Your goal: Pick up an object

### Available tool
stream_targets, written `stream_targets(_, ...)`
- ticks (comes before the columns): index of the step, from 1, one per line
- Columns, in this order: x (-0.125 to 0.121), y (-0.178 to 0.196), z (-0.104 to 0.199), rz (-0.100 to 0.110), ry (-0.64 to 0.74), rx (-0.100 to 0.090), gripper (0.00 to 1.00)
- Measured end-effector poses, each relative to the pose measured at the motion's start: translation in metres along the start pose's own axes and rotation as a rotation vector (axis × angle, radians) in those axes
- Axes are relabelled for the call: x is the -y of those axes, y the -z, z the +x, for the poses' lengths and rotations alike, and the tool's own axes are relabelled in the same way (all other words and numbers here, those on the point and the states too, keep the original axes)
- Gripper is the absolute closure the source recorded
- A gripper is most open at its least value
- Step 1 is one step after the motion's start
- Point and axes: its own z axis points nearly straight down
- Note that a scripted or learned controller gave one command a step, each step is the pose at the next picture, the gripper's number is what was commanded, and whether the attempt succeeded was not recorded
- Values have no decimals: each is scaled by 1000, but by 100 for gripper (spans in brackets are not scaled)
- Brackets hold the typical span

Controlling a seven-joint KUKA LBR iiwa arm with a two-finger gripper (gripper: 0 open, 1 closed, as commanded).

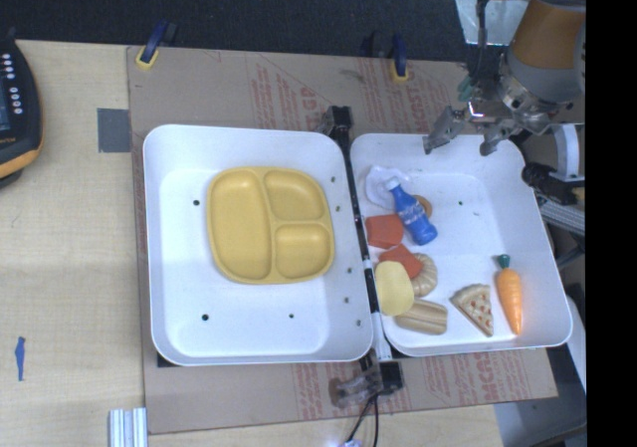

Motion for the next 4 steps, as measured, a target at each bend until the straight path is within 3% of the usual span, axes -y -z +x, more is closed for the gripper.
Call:
stream_targets(1,37,-126,10,13,0,-2,0)
stream_targets(2,-5,-127,-39,-5,-4,2,0)
stream_targets(3,79,-128,4,8,-2,-4,0)
stream_targets(4,115,-115,-69,2,-8,2,0)
